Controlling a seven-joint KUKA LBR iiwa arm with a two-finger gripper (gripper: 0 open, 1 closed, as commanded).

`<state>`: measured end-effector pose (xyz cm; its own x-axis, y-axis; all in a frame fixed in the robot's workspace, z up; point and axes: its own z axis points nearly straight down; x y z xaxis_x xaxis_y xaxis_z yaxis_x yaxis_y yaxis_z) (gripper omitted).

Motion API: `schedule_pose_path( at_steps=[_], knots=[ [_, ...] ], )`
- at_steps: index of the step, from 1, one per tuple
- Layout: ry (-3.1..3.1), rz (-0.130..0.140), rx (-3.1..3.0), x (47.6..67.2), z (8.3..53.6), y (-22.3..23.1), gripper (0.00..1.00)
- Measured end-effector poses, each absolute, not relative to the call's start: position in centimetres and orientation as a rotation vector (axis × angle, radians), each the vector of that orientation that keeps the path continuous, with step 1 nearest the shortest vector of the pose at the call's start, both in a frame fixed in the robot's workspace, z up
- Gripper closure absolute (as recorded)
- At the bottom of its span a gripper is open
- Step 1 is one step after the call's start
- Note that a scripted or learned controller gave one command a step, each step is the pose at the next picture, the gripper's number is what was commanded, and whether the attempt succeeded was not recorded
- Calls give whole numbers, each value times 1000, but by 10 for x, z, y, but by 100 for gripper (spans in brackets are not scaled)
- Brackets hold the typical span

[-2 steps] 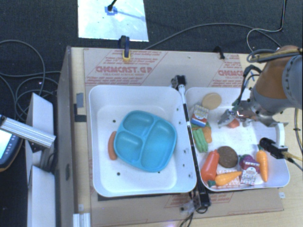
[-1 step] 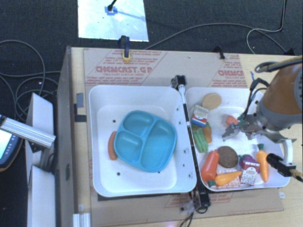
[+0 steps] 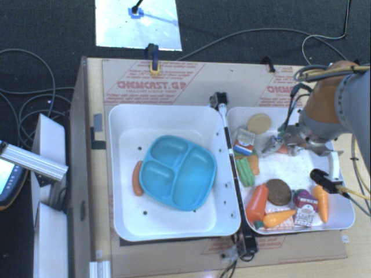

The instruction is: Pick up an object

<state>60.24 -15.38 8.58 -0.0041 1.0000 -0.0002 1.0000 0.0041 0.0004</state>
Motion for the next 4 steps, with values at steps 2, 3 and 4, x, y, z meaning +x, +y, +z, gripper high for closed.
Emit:
schedule_pose_path(
  at_steps=[2, 3, 4],
  knots=[
    [2222, -1, 2219, 573, 101, -189, 0],
    [2224, 3, 2215, 554, 177, -141, 0],
    [2225, 0, 2216, 613, 112, -163, 0]
  ],
)
